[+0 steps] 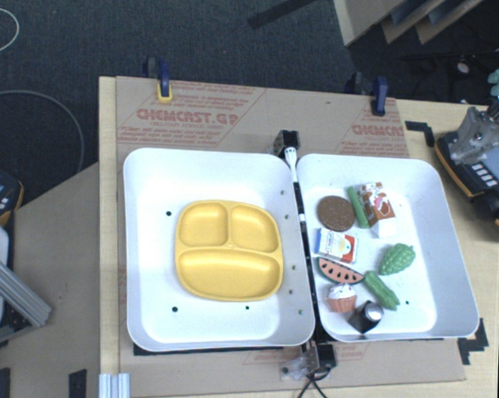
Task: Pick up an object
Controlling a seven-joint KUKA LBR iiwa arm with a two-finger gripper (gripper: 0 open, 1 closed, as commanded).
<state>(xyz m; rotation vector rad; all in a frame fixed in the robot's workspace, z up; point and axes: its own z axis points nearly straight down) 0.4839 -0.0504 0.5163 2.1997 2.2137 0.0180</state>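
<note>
The right bin (446,244) holds several small objects in its left half. A brown round disc (335,213) lies beside a green stick (358,205) and a red and white packet (376,201). Below them are a white and blue card (337,244) and a watermelon slice toy (339,270). A bumpy green piece (397,258) and a dark green pickle shape (381,290) lie further right. Near the front rim stand a small cupcake toy (341,298) and a black and silver object (366,316).
A yellow divided plate (228,249) lies in the middle of the left bin (145,231). A black divider strip (297,204) runs between the bins. Grey metal equipment (479,142) sits off the bench's far right corner. Clamps (164,79) hold the board's back edge.
</note>
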